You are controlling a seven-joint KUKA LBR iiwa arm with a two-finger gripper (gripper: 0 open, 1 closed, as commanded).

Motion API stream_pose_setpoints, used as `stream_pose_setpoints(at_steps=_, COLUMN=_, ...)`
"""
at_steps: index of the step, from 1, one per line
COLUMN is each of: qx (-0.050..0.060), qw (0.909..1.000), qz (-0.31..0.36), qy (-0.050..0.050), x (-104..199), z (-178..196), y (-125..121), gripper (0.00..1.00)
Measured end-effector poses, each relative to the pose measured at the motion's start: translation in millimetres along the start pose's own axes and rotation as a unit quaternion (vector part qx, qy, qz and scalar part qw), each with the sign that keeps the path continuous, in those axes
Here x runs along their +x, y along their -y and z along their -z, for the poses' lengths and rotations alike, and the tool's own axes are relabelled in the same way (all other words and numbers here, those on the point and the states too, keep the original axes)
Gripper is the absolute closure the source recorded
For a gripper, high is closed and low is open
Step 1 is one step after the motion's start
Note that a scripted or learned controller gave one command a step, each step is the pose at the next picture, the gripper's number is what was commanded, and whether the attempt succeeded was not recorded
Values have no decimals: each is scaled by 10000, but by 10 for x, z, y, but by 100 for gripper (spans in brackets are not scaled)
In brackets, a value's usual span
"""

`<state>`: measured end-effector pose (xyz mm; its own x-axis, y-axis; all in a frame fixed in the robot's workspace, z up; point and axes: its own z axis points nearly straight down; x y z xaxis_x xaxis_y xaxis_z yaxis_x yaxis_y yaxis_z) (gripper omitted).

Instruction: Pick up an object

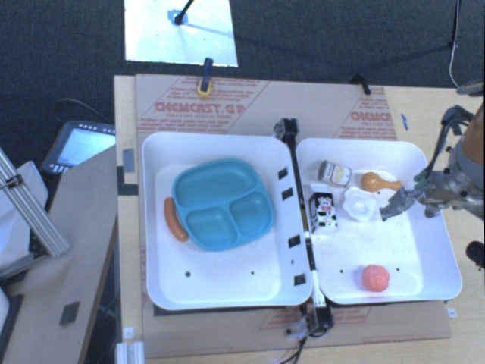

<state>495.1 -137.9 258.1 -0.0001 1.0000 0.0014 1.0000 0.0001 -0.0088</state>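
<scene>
Claw (392, 208) poised low over right-hand shallow white bin (436, 275), reaching in from right edge on grey arm (466, 174); whether open or shut, cannot tell. Nothing visibly held. Just left of claw, close to touching: small white crumpled cup-like object (359, 204). Just above claw: orange drumstick-shaped toy (379, 180). Further up and left: small grey-and-yellow can lying on its side (335, 173). Further left, by the divider: black-and-white patterned carton (323, 211). Below and slightly left, well apart: pink round ball (375, 277). Far left, in other bin: teal divided plastic plate (220, 212) with orange sausage-shaped toy (175, 219) beside it.

Step in hand, by judgement: approach, grasp not yet made. Likeliest target the white cup-like object, nearest the tip. Next move calls for small shift left, descent over it, closing, then straight lift; risk of nudging the drumstick toy alongside.
</scene>
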Motion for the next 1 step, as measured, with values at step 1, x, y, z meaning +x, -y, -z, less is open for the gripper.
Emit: stream_pose_setpoints(at_steps=1, qx=-52, qw=10000, qz=15, qy=9, x=4, z=52, y=-20, gripper=0)
